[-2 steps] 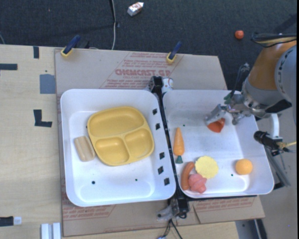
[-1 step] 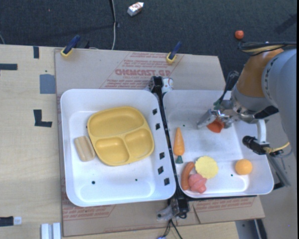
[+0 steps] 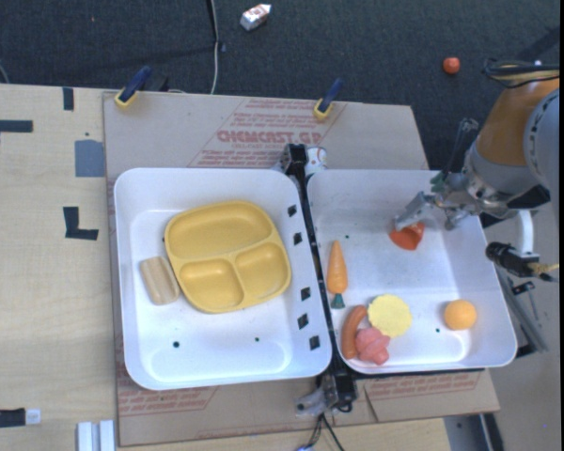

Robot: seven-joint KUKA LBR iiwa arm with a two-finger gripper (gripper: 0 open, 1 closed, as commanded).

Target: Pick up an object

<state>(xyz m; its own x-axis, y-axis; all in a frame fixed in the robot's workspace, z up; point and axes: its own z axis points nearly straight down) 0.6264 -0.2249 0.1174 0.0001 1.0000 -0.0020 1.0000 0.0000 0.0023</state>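
The pincer [image 3: 415, 222] is seen low over the right bin [image 3: 479, 350], in its upper part, with the arm [image 3: 517, 139] reaching in from the right. A small red-orange object [image 3: 407, 238] sits right at the pincer tip, touching or just under it. Whether it is gripped between the fingers cannot be told; how far the pincer is parted cannot be told either.

Key relation: the red-orange object lies at the tip, slightly below-left of it in the view, so little or no travel is judged needed. Its long axis cannot be made out.

Other candidates in the same bin, all further toward the near edge: carrot [image 3: 336, 269], long axis running far-to-near; yellow round piece [image 3: 391, 315]; pink item [image 3: 372, 346]; orange ball [image 3: 460, 315], well apart to the right. A yellow divided tray [image 3: 227, 255] is noted in the left bin [image 3: 132, 252].
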